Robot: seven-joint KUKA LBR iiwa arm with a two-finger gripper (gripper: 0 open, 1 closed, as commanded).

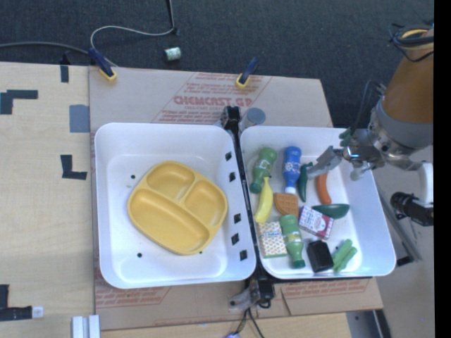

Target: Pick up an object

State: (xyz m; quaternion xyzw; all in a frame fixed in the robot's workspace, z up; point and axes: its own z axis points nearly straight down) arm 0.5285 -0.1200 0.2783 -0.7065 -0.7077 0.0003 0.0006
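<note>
The table [42,189] is light wood w/ a big brown cardboard sheet [204,101] on top, red print on it. Two yellow-and-blue clamps [104,67] pin the sheet at its far edge. Behind the table the floor [282,20] is dark grey carpet, w/ a thin cable [134,30] lying on it & a small pale thing near the cable, too small to tell what it is. Dark tape marks sit on the wood at the left.

Two white bins sit side by side, touching in the middle. The left bin [113,259] has a yellow tray [177,207] w/ three parts, lying flat.

The right bin [373,238] has lots of small toys. A green bottle [263,165] & a blue-and-white bottle [292,167] lie near the far side. A yellow banana [264,203] is just below the green bottle. A brown cracker [286,203] is beside the banana. An orange carrot [323,186] lies by the tool. There's also a pink box [315,222], a 2nd green bottle [292,239], a black block [319,255] & a green bean [344,255].

The tool [337,162] hangs over the far right part of the right bin, near the carrot. Its fingers are spread apart w/ nothing between them.
</note>
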